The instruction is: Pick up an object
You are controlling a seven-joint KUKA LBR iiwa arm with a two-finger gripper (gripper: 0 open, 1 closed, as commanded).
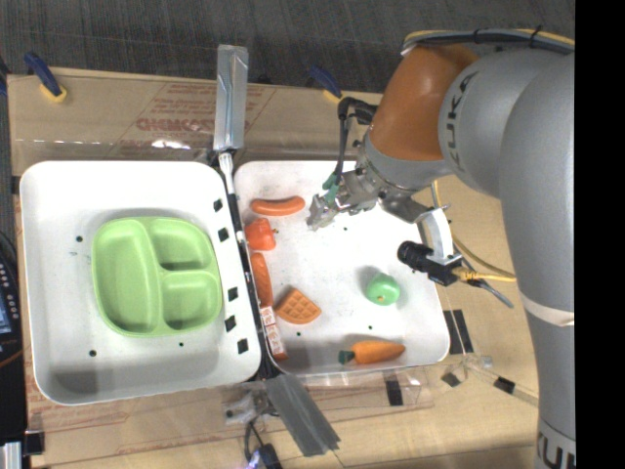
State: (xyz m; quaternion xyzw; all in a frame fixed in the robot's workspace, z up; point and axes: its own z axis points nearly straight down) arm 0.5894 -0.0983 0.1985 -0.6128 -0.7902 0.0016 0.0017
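The gripper (pixel 324 210) hangs over the right bin (pixel 430 306); whether it is open or closed can't be told. A hot dog (pixel 278 205) lies just left of it. "KUKA" runs down the arm (pixel 488 115).

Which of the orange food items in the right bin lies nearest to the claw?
The hot dog, lying just left of the claw. The waffle and carrot sit much farther toward the bin's front.

Two white bins (pixel 59 262), the left one has a lime-green divided tray (pixel 156 274). Around the silvery tool (pixel 330 208): orange-red hot dog (pixel 277 205) just left, tan-orange waffle (pixel 298 307) below, green apple (pixel 382 288), orange carrot (pixel 376 352) with green tip. Arm (pixel 508 115) grey, orange band.
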